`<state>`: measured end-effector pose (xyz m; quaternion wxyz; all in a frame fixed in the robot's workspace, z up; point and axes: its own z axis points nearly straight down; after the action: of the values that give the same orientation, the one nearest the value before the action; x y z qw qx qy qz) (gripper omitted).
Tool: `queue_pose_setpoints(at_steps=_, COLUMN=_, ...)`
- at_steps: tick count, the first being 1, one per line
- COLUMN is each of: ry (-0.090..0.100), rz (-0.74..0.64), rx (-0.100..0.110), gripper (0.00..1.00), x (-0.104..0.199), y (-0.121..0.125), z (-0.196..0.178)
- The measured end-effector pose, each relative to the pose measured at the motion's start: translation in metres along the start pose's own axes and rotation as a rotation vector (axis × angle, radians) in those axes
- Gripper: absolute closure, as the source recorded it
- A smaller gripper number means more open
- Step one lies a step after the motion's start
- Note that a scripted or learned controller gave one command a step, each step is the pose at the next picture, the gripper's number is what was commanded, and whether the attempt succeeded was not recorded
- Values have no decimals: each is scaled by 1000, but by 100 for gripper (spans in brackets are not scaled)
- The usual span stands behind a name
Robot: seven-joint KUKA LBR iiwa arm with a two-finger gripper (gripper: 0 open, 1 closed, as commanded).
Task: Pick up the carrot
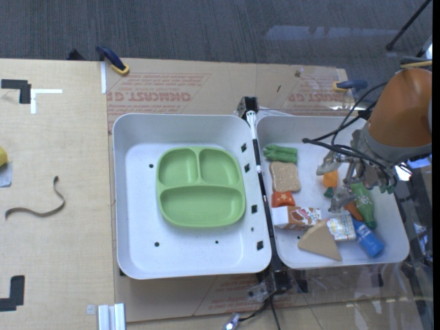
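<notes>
The carrot (355, 212), orange with a green leafy top (365, 207), lies in the right bin (392, 256) near its right wall, between a small carton and a blue bottle. My gripper (342, 183) hangs over the right bin's middle right, just up and left of the carrot, with its grey body partly covering it. A small orange piece (331, 179) sits right beside the gripper on its left. Nothing is visibly held.
The right bin also holds green beans (280, 153), a bread slice (285, 177), a red item (282, 199), a white carton (302, 217), a tan wedge (321, 241) and a blue bottle (369, 241). The left bin (130, 205) holds a green divided plate (201, 186).
</notes>
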<state>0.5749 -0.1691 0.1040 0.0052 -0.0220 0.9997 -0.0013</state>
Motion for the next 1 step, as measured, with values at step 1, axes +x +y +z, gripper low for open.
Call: queue_pose_setpoints(at_steps=1, ry=-6, rz=-1, rx=2, gripper=100, x=-2, y=0, z=-10)
